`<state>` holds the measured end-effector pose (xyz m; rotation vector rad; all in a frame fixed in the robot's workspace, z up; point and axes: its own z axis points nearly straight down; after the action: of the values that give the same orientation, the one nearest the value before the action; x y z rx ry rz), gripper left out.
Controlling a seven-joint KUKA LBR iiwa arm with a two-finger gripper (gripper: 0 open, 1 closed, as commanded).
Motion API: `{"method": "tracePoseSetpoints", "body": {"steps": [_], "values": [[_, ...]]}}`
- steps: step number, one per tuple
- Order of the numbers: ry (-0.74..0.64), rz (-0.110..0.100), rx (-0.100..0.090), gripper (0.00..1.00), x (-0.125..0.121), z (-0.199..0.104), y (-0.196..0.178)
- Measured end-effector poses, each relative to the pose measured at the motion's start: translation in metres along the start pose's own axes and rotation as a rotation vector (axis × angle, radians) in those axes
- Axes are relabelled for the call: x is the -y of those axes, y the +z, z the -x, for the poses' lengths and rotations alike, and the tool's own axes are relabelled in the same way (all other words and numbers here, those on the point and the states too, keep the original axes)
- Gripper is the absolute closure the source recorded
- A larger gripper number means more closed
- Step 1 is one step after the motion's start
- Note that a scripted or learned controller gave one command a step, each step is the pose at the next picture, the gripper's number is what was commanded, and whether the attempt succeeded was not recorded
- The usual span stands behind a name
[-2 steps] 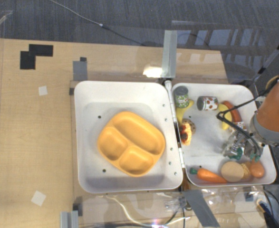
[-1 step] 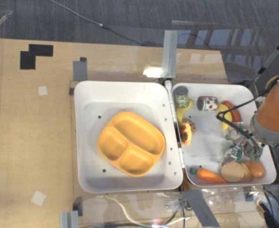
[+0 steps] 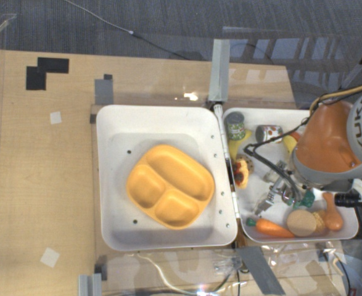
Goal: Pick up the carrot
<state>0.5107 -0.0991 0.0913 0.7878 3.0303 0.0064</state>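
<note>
A yellow divided plate [image 3: 170,185] sits in the left bin [image 3: 116,227]; in the right bin [image 3: 347,232], the carrot [image 3: 273,228] lies along the near wall — the gripper [image 3: 266,203] hovers just above it, fingers slightly parted, holding nothing, the arm's wrist hiding items behind

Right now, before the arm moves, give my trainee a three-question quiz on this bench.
1. True or false: the carrot lies in the right bin.
2. What fills the left bin? A) a yellow divided plate B) a blue bowl C) a red cup
3. Fill in: the gripper hovers just ____ the carrot, without touching it.

Key: 1 true; 2 A; 3 above.
</note>
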Motion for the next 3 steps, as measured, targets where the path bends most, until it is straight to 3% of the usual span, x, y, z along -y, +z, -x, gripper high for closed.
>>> {"method": "tracePoseSetpoints", "body": {"steps": [1,2,3], "values": [[0.004,-0.004,-0.003,0.0,0.004,-0.022,-0.018],[-0.098,-0.003,0.004,0.0,0.017,0.029,-0.082],[0.024,-0.004,-0.003,0.0,0.035,-0.005,-0.052]]}}
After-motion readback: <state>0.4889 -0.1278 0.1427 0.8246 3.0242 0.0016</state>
